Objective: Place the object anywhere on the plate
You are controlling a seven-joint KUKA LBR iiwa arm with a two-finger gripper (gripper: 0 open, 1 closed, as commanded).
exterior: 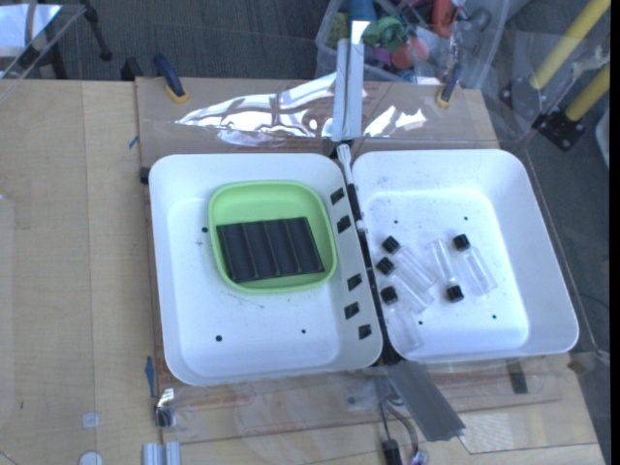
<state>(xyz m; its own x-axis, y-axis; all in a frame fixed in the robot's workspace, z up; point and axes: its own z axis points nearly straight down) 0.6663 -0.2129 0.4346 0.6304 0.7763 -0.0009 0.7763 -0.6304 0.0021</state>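
Two shallow white plastic bins sit side by side on the wooden bench, touching along their inner edges: the left bin (184, 289) and the right bin (523, 260).

In the left bin there is one round-cornered light green plate (271, 201), set toward the bin's far half. One flat black ribbed rectangular slab (268, 249) lies on that plate, its long side running across the view and covering most of the plate's floor; its near edge reaches the plate's near rim. About four lengthwise grooves show on its top.

Along the left bin's right rim, five small black tabs (354, 281) are spaced in a row next to the seam between the bins.

The right bin holds a loose scatter of small clear plastic vials with black caps (455, 293). Five or six dark caps can be counted, most of them in the bin's left half near the seam and two further right. The clear bodies blend into the white floor, so the exact number of vials cannot be told.

Behind both bins lies one sheet of crumpled silver foil (281, 114), and behind that is one clear tub of coloured toys (407, 17).
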